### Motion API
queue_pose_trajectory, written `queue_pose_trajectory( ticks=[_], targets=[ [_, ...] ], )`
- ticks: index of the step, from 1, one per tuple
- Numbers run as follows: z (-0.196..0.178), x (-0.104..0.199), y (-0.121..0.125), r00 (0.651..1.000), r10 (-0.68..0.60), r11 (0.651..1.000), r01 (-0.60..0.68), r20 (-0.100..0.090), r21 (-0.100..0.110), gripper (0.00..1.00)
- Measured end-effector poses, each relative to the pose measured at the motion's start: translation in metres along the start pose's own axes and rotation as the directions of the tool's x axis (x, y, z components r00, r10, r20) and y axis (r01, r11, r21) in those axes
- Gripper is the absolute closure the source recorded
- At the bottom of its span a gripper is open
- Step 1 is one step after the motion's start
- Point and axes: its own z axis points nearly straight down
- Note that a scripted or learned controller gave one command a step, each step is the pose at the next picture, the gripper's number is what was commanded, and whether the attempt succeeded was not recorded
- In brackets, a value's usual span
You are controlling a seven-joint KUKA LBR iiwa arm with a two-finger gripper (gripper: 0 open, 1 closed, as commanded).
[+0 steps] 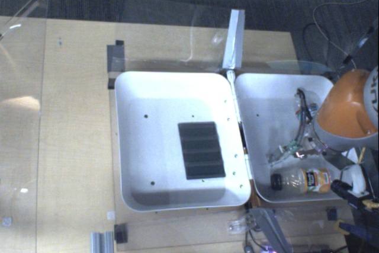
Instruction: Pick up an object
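Two shallow white bins with rounded corners sit side by side on a pale wood-grain desk, their smooth plastic walls meeting along a narrow seam. The left bin holds one thing: a flat, dark rectangular block with ridged bands running across its matte top, lying a little right of the bin's middle and turned slightly off square to the walls. A few small dark holes dot this bin's floor.

The right bin carries a small clear plastic bottle lying on its side near the front wall, its dark cap pointing left and a yellow-orange label wrapped round the body. The bottle lies free on the bin floor.

The arm enters from the right, its glossy orange band bulging over the right bin's far side, with a grey shell beneath it. Below the band, thin wires and metal parts lead down to the end effector, which hangs low over the right bin's floor, just above and behind the bottle. Whether its tips are apart or together I cannot tell; the parts there are small and tangled with cabling

A clear sheet with a grey upright strip stands behind the bins
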Motion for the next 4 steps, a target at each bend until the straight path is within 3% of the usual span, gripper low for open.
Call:
queue_pose_trajectory(
  ticks=[1, 2, 3, 4],
  targets=[
    [0.003, 0.030, 0.061, 0.985, 0.172, 0.985, -0.172, -0.001, -0.008, 0.00],
    [0.003, 0.004, 0.069, 0.984, 0.177, 0.984, -0.177, 0.000, -0.006, 0.00],
    [0.004, -0.012, 0.120, 0.986, 0.165, 0.986, -0.165, 0.000, -0.004, 0.00],
    [-0.020, -0.011, 0.177, 0.998, 0.057, 0.998, -0.057, 0.000, -0.002, 0.00]
  ],
)
